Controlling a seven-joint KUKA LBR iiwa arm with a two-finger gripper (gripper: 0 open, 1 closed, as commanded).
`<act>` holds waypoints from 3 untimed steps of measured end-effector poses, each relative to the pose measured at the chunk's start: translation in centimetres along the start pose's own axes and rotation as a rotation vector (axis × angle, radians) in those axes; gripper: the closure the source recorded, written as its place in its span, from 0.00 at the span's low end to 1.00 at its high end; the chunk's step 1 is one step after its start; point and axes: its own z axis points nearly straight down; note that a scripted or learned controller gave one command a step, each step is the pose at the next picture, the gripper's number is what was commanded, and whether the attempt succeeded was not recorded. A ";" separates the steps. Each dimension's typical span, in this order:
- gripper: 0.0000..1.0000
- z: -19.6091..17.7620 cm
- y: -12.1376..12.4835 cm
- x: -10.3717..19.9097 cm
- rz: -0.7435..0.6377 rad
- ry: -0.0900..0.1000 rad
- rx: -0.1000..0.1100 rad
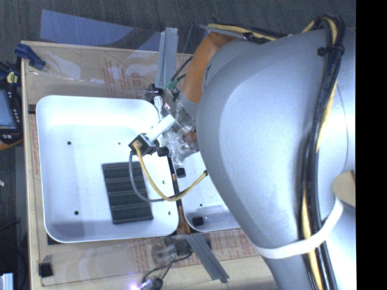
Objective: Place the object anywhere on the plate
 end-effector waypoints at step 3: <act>1.00 9.9 -7.4 7.4 -0.199 -0.001 0.001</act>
